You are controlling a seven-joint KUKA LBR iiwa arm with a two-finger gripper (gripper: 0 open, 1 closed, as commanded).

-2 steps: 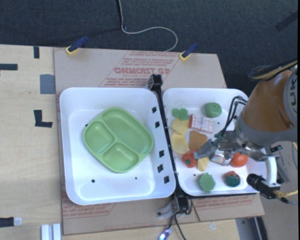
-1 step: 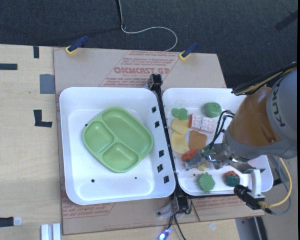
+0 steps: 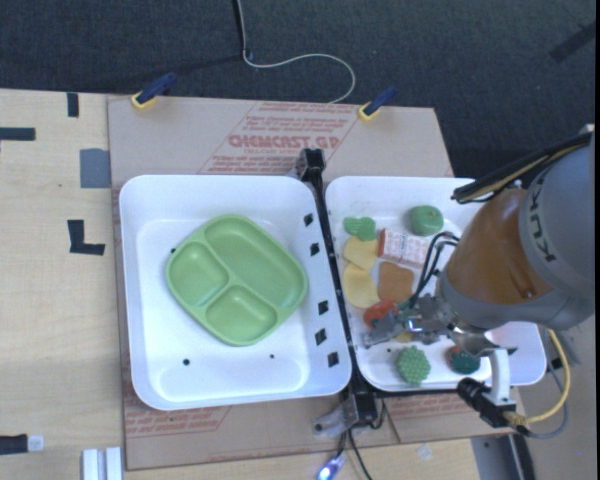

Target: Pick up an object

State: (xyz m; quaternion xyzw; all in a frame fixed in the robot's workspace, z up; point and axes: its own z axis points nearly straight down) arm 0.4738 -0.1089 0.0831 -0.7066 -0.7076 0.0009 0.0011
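Clutter fills the right bin [image 3: 500,366]; the gripper [image 3: 405,325] sits low beside the red piece [image 3: 379,313], likely seeking it. Whether the fingers are open, I cannot tell.

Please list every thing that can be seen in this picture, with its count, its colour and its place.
left bin: 1, white, left half of the bench
right bin: 1, white, beside the left bin
divided plate: 1, light green, middle of the left bin
round green toy: 1, green, far part of the right bin
small green-and-yellow piece: 1, far left part of the right bin
white packet: 1, white with red print, right bin
yellow pieces: about 2, pale yellow, left side of the right bin
brown piece: 1, right bin centre
red piece: 1, by the gripper
bumpy green toy: 1, near edge of the right bin
teal piece: 1, near right
clamps: 2, blue and yellow, cardboard's far edge
arm: 1, grey and orange, over the right bin
gripper: 1, dark, low in the right bin
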